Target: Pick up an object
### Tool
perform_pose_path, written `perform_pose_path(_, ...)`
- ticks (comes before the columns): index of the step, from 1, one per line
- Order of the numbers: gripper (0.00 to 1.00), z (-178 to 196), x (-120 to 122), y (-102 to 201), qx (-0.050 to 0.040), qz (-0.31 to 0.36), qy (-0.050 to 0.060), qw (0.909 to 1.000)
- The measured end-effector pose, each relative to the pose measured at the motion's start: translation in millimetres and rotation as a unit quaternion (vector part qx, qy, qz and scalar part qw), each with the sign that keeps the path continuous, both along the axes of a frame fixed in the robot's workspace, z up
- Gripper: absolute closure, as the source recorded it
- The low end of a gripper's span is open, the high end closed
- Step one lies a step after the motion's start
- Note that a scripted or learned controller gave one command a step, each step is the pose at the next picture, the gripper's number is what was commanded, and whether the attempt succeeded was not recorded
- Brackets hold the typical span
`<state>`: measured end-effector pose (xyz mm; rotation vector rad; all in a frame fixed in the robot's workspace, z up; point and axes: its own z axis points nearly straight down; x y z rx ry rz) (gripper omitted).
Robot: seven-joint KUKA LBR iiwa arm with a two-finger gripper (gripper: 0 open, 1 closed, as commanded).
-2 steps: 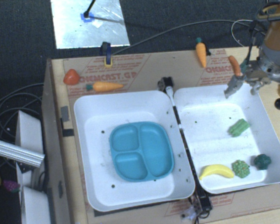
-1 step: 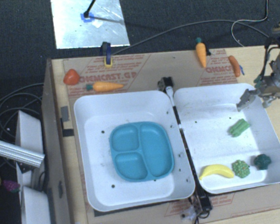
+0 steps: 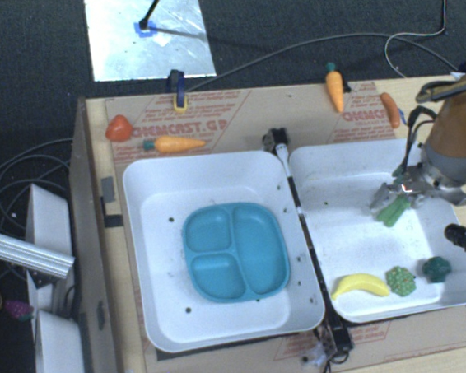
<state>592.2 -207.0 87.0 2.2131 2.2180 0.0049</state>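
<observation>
My gripper [image 3: 391,196] reaches in from the right over the right bin [image 3: 339,170], in its upper right part. A light green, elongated piece [image 3: 393,212] lies right under its tip and touches it; whether it is gripped is unclear. Along the bin's front edge lie a yellow banana [image 3: 359,286], a knobbly light green piece [image 3: 401,280] and a dark green piece [image 3: 436,267], all apart from the gripper.
The left bin [image 3: 159,189] holds a blue divided plate [image 3: 236,251]. Behind the bins, on the cardboard, lie a red piece [image 3: 118,128], three carrots [image 3: 173,144] [image 3: 335,89] [image 3: 390,109] and a blue-and-yellow clamp [image 3: 177,90]. A black divider [image 3: 295,208] runs between the bins.
</observation>
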Motion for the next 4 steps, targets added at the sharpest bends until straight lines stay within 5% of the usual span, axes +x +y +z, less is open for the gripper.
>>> perform_pose_path(1,1.00,8.8,-0.7,0.2,0.0005,0.000,0.001,1.0000)
perform_pose_path(2,1.00,137.0,31.3,18.8,0.0008,0.001,0.001,1.0000)
perform_pose_path(3,1.00,147.0,31.6,18.7,0.0003,0.003,0.000,1.0000)
perform_pose_path(4,1.00,158.1,12.5,105.8,0.0023,0.001,0.003,1.0000)
